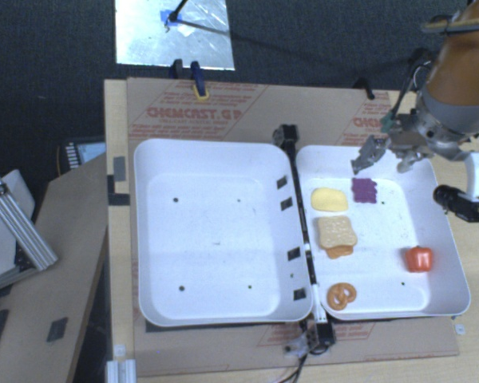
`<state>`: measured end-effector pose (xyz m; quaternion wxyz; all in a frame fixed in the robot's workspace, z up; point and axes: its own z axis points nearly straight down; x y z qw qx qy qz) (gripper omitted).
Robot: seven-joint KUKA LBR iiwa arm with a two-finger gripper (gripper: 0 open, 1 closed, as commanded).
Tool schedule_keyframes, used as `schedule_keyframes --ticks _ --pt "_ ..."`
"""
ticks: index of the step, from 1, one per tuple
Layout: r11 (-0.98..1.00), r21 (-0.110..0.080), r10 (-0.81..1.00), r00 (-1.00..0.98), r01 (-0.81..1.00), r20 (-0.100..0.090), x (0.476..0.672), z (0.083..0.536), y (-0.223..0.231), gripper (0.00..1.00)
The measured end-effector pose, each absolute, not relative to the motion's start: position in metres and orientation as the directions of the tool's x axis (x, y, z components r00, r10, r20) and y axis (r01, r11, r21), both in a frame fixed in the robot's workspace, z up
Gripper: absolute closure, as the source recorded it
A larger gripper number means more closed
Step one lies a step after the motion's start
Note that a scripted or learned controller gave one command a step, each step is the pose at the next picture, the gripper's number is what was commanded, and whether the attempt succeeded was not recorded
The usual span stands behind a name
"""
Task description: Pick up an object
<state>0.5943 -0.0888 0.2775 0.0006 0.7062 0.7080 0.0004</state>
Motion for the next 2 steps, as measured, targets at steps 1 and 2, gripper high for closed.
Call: schedule_keyframes --ticks 1,2 --pt "0.005 0.005 1.0 -0.005 1.0 -0.001 0.595 0.289 -0.089 1.0" --pt "0.003 -0.013 1.0 -0.003 1.0 0.004 0.523 0.187 -0.048 1.0"
